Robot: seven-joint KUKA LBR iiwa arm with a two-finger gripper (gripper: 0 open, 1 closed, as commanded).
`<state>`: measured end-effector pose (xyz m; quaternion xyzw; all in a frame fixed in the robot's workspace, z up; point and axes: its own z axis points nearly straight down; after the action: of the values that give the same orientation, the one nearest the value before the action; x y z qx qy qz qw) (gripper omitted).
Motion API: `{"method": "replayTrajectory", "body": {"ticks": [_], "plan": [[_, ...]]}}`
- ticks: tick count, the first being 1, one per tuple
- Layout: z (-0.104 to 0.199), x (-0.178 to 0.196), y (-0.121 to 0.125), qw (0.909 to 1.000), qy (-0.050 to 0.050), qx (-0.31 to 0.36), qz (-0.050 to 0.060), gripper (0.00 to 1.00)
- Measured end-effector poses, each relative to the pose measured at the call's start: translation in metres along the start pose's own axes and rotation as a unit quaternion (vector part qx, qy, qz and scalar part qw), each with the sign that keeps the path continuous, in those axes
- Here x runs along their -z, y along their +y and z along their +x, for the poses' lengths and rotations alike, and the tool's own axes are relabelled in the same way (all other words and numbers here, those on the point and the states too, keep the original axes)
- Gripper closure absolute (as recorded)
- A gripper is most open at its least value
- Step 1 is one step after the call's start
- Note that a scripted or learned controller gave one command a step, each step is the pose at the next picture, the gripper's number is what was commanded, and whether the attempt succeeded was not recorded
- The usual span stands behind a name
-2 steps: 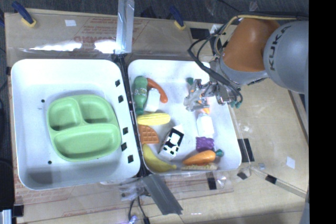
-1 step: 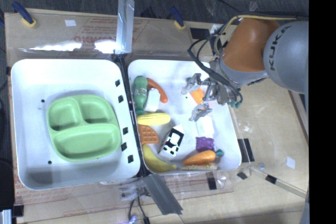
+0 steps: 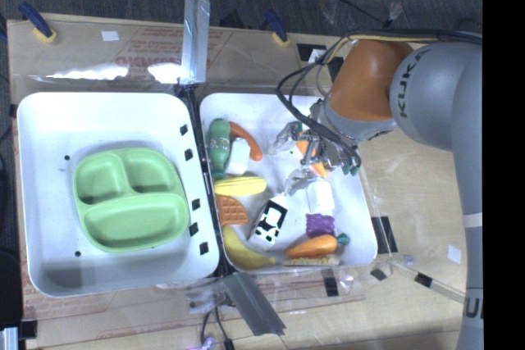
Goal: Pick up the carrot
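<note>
A wooden bench [image 3: 98, 45] carries two shallow white bins, and the carrot waits in the right-hand one, nearer the camera than the tool.

The metal two-finger gripper [image 3: 308, 164] hangs over the middle of the right white plastic bin [image 3: 365, 213] under the grey arm's orange band [image 3: 365, 82]; whether it is spread or closed I cannot tell among the cables and glare. The small orange toy carrot with a green leafy tip [image 3: 313, 245] lies by the bin's near wall, below the gripper in the view and well apart from it, just under a purple block [image 3: 320, 223]. Its long axis runs roughly left to right, green end toward the arm's side. It looks smooth and tapered. The left white bin [image 3: 33, 176] holds a green divided plate [image 3: 127, 197].
</note>
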<state>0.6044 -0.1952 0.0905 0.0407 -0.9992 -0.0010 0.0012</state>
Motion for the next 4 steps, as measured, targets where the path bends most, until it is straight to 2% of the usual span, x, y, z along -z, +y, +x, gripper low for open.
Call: {"method": "replayTrajectory", "body": {"ticks": [1, 2, 3, 4], "plan": [[-0.002, 0.013, 0.0, 1.0, -0.003, 0.002, 0.001, 1.0], [0.081, 0.042, -0.008, 0.987, -0.001, 0.161, 0.001, 1.0], [0.08, 0.096, 0.017, 0.9994, -0.004, 0.035, 0.002, 1.0], [0.078, 0.107, 0.018, 0.9993, -0.005, 0.038, 0.003, 1.0]]}}
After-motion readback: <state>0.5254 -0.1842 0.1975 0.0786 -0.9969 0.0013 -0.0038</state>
